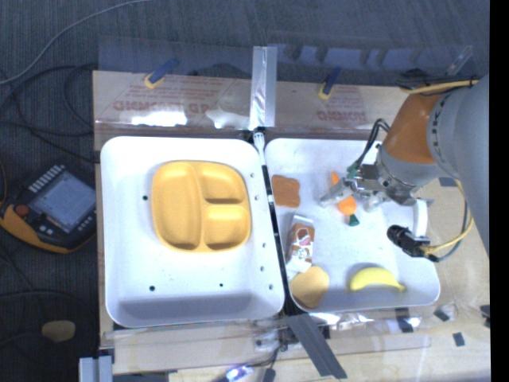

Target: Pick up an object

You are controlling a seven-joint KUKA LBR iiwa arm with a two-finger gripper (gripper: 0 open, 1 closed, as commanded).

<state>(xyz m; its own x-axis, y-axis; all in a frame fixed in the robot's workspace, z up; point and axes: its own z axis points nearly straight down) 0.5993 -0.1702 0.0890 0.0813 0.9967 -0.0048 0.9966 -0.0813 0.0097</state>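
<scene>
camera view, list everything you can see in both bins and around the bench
white bins: two, white, side by side on the bench
divided tray: one, yellow, in the left bin
toast slice: one, brown, right bin, upper left
packet: one, brown and white, right bin by the divider
chip: one, tan, right bin, bottom left
banana: one, yellow, right bin, bottom
carrot: one, orange with green end, right bin, under the gripper
pendant: one, orange and black, floor at left
arm: one, grey with orange band, from the right
gripper: one, over the carrot
</scene>
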